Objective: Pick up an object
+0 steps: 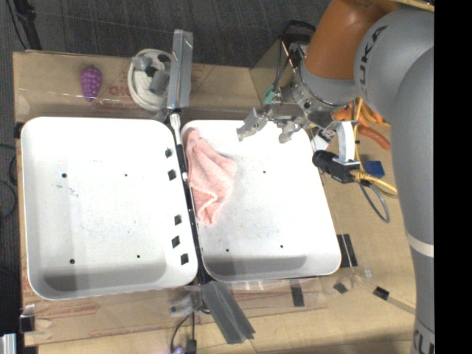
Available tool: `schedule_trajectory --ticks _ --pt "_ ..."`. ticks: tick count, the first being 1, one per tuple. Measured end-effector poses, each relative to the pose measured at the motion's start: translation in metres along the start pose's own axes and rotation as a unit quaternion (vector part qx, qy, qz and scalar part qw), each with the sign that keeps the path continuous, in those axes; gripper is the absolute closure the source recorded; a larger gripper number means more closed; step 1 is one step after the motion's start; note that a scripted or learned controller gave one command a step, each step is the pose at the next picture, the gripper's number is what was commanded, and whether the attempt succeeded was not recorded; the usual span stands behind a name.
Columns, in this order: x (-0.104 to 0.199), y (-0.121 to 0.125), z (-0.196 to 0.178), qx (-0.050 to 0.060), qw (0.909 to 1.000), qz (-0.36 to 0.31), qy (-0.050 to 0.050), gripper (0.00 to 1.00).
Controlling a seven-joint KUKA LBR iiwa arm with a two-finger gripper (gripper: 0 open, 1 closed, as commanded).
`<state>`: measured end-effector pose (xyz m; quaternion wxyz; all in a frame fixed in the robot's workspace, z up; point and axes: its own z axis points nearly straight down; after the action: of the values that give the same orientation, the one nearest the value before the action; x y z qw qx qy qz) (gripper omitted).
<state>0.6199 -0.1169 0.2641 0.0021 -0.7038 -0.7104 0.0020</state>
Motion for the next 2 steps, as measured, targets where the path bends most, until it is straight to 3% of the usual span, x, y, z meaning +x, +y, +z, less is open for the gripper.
schedule_trajectory --ticks 1,2 --pt "0.006 0.018 0.144 0.0 0.9995 -0.032 0.0 0.0" --pt "-0.092 0.037 0.172 -0.002 0.9965 -0.084 0.0 0.0"
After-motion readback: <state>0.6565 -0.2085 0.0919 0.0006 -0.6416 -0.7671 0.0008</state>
